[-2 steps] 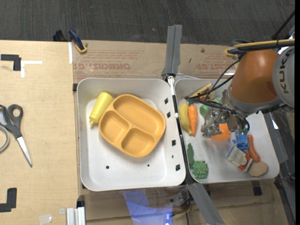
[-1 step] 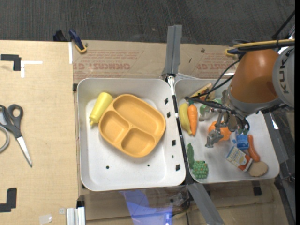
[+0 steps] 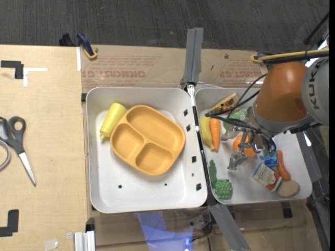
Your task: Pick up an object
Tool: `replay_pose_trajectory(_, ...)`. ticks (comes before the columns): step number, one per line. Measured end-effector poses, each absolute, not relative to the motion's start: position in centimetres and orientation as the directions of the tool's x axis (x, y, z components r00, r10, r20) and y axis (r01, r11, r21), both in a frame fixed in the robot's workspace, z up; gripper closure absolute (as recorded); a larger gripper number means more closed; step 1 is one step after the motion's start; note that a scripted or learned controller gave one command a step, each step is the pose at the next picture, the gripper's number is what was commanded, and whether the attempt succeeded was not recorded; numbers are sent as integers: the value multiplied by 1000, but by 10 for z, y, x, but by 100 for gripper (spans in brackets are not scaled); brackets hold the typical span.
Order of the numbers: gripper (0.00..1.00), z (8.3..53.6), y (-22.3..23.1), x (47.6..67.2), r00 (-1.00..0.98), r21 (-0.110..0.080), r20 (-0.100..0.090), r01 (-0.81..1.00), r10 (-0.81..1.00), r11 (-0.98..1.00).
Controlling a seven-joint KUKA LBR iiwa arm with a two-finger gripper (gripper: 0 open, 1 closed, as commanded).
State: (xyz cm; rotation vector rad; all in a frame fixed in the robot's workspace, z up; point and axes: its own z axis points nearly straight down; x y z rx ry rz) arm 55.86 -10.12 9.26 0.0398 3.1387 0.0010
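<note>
your gripper (image 3: 238, 158) hangs low over the right bin (image 3: 298, 192), its metal fingers pointing down near the middle of the bin floor. from this slanted view i can't tell whether the fingers are spread or pressed together, and nothing shows between them, so treat the pick as not yet made.

the toys crowd this bin. a carrot (image 3: 214, 134) lies by the left wall beside a banana (image 3: 205, 129), with a pizza slice (image 3: 225, 104) up by the far wall. broccoli (image 3: 223, 188) sits at the near left corner, just past a thin green sprig (image 3: 212, 169). to the right of the fingers lie a small carton (image 3: 263, 174), a sausage (image 3: 282, 164) and a tan round piece (image 3: 288, 188). an orange bit (image 3: 246, 141) sits partly under the wrist, too hidden to name.

the fingers seem to stand over bare floor between the sprig and the carton, so a straight descent may close on nothing. pick one target and centre over it first. the carton looks the nearest; its flat sides should suit a pinch if you turn the fingers across its narrow width. it touches or nearly touches the sausage, so come down clear of that side or you may shove both. go low enough that the tips pass its upper edge, close, then lift slowly and check that it comes up.

the left bin (image 3: 99, 192) holds a yellow tray (image 3: 148, 139) and a yellow bottle (image 3: 112, 120); leave those.
</note>
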Motion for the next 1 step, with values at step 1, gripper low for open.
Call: replay_pose_trajectory(1, 100, 103, -101, 560, -1000, 0, -7, 23, 23, 1000)
